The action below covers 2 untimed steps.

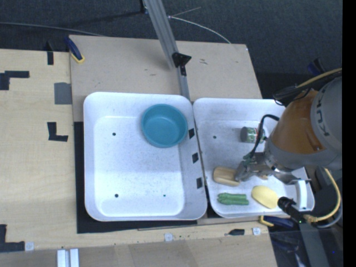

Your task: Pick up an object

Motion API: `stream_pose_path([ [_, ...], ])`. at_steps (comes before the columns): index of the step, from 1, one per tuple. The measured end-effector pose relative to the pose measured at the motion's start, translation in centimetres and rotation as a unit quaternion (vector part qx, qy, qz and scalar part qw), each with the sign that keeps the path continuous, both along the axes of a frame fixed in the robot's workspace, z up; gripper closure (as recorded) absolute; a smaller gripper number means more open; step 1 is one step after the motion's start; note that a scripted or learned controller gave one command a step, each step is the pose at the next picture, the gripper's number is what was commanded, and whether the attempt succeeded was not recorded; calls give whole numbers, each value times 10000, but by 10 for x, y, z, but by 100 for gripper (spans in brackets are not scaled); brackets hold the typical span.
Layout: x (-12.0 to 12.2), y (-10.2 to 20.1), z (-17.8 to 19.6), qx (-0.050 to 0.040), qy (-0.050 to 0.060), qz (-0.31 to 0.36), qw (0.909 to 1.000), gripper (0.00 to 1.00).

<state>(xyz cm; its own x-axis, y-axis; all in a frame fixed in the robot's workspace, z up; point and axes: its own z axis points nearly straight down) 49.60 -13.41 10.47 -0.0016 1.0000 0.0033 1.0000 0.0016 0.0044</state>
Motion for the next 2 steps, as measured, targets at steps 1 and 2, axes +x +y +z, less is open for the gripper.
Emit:
stream_pose_path([
  [1, 2, -6, 44, -21, 13, -3, 10000, 100],
  [2, 8, -2, 88, -20, 11, 2, 10000, 100],
])
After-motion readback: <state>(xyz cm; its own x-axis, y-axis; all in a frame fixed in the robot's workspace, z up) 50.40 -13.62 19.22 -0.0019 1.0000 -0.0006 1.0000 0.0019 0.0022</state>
